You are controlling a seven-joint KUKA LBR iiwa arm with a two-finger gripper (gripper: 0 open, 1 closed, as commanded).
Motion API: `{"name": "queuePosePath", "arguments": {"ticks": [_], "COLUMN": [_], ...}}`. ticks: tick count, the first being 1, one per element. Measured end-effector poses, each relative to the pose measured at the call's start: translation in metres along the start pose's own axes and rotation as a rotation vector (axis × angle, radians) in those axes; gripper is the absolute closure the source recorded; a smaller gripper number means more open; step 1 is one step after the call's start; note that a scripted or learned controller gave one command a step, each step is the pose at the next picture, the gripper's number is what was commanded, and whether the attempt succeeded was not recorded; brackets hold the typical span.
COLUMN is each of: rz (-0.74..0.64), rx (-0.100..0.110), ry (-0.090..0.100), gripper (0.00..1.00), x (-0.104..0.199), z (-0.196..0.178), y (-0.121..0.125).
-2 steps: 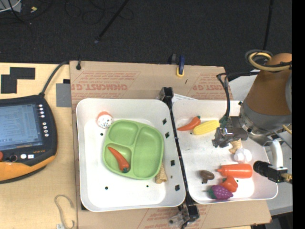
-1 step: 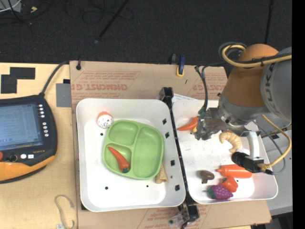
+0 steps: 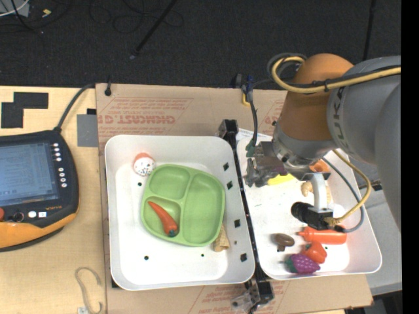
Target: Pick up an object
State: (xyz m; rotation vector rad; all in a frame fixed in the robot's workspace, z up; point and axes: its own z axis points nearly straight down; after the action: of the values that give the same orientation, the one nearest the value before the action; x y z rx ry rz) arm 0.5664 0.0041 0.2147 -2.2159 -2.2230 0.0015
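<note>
From above, the gripper (image 3: 262,170) hangs over the right bin (image 3: 366,257), near its upper-left corner; whether its fingers are open or closed cannot be told. Below it lie a carrot (image 3: 325,236), grapes (image 3: 301,263) and a mushroom (image 3: 283,241), seemingly light, hard plastic toys; the carrot's middle looks the best hold.

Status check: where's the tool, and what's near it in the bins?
Tool low over right bin, upper left corner, nothing seen gripped. Carrot, grapes at the near side. Cable loops over the toys.
</note>
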Motion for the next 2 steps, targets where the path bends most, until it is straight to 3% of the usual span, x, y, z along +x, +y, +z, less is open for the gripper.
{"name": "queuePosePath", "arguments": {"ticks": [1, 2], "rz": [0.002, 0.003], "rx": [-0.001, 0.003], "ry": [0.0, -0.002], "gripper": [1.0, 1.0], "x": [0.025, 0.021], "z": [-0.023, -0.002], "y": [0.007, 0.0]}}
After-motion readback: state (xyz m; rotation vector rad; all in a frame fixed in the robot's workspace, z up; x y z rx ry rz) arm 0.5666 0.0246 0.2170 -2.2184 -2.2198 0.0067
